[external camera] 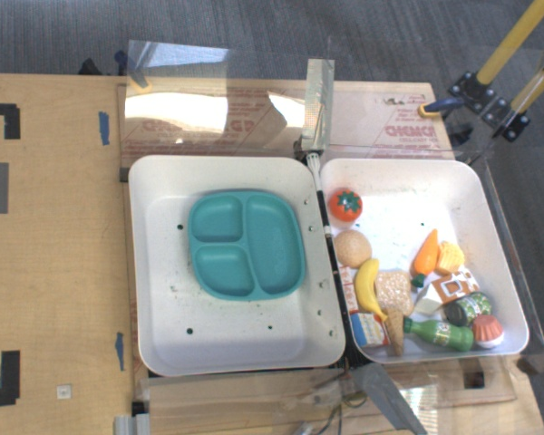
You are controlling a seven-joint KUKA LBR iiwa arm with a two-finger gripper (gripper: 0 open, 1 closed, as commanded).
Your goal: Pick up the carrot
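The carrot point(426, 252) is a small orange cone with a green stub at its lower end, lying tilted in the right bin point(408, 184) toward the right side. It rests against a yellow ridged piece point(450, 257) and above a cluster of toy foods.
The right bin also holds a tomato point(345, 205), a tan round piece point(352, 247), a banana point(368, 286), a green bottle point(440, 334) and several other toys along its front. A teal divided plate point(247, 244) lies in the left bin point(154, 270). Yellow clamps point(494, 80) stand at the upper right.
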